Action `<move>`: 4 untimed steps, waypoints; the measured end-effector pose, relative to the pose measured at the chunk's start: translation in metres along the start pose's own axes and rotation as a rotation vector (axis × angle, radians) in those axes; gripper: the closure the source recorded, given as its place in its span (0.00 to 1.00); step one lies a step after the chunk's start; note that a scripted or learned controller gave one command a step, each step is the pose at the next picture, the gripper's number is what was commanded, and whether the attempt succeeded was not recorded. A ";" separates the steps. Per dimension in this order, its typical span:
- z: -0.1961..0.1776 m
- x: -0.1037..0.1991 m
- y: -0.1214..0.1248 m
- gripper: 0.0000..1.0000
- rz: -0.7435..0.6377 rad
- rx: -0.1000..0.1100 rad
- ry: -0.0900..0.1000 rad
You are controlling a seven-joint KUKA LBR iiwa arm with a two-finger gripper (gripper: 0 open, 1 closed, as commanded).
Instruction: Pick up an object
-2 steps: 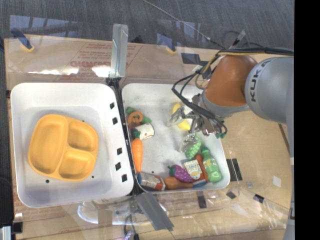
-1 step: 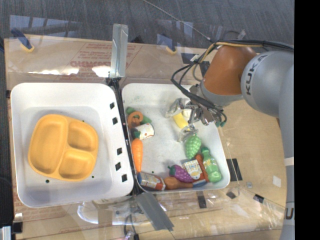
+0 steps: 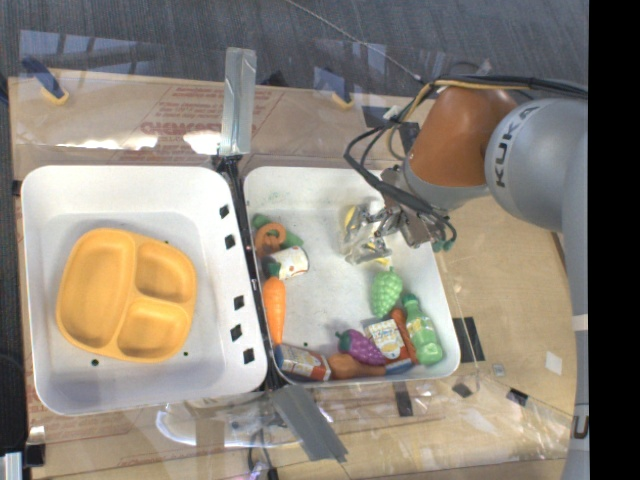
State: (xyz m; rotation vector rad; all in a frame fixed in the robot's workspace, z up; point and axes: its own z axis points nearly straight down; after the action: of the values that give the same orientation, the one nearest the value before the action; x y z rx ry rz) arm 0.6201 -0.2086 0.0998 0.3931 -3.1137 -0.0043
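Note:
My gripper (image 3: 364, 234) hangs low over the upper middle of the right bin (image 3: 320, 183), under the arm's orange band and grey wrist. A small yellowish item (image 3: 381, 261) lies just below it; whether they touch cannot be told. A bumpy green toy (image 3: 387, 293) rests a little further down. Along the bin's left wall lie an orange carrot (image 3: 273, 308), a white roll-shaped toy (image 3: 291, 261) and an orange and green piece (image 3: 268, 236). Purple grapes (image 3: 362, 345), a red packet (image 3: 386, 337), a green bottle (image 3: 425, 339) and a can (image 3: 301, 364) crowd the bin's near edge.
The left bin (image 3: 60, 193) holds a yellow divided tray (image 3: 125, 293). A metal clamp (image 3: 237, 98) stands at the divider between the bins. Black cables (image 3: 370, 148) loop beside the wrist. The bins rest on plastic-covered cardboard (image 3: 500, 268).

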 end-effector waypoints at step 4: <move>-0.115 0.016 0.087 1.00 -0.094 0.004 -0.007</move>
State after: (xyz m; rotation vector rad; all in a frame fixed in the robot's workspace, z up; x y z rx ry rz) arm 0.5831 -0.1289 0.2152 0.5404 -3.0989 0.0006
